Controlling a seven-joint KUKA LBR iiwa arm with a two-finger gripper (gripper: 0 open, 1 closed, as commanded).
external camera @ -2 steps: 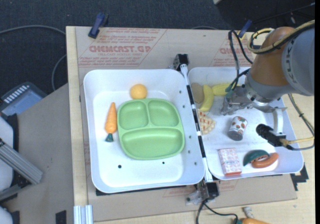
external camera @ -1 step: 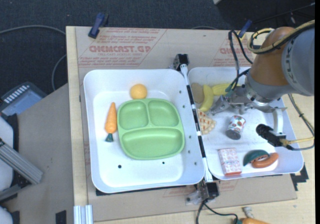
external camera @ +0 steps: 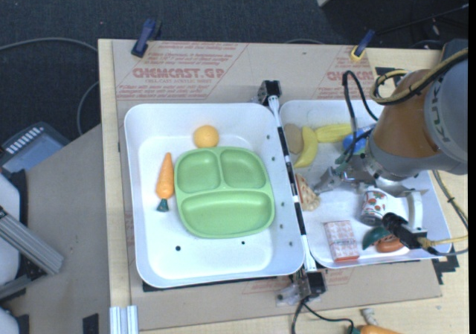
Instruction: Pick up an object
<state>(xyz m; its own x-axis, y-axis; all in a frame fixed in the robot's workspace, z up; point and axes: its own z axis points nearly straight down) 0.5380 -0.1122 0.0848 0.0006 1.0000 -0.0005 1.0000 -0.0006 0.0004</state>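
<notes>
My gripper [external camera: 332, 178] hangs low over the middle of the right bin [external camera: 439, 215], reaching in from the right under the orange-banded wrist. Just left of it lie a tan pear-like piece [external camera: 294, 137], a yellow banana [external camera: 308, 149] and a yellow corn-like piece [external camera: 333, 132]. A small speckled wedge [external camera: 306, 193] lies below the gripper's tip, by the bin's left wall. A printed can [external camera: 374, 206], a pink box [external camera: 341, 240] and a red and green toy [external camera: 384, 239] lie toward the front. Nothing is visibly held.
The left bin [external camera: 141, 176] holds a green divided plate [external camera: 222, 191], an orange ball [external camera: 206, 136] and a toy carrot [external camera: 164, 178]. A black clamp rail [external camera: 286, 169] runs between the bins. Cables [external camera: 372, 91] loop over the right bin's back.
</notes>
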